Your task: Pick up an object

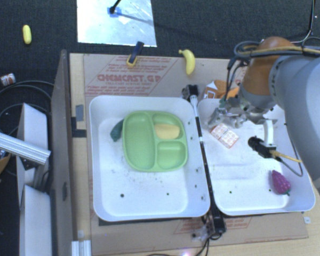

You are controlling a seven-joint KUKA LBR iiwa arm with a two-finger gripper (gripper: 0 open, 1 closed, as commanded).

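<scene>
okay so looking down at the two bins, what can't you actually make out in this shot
- The gripper, camera view: it sits over the right bin, but the arm's own wrist hides how it stands.
- The orange and white item at the right bin's far edge: partly covered by the arm, so its kind is unclear.
- The dark green thing in the left bin: partly tucked behind the green tray.
- The small object on the floor at left: too small to identify.

A flat checked red-and-white packet [224,136] lies tilted in the right bin's upper left, while a purple berry-like toy [280,182] (knobbly, dark) rests near its lower right corner.
</scene>
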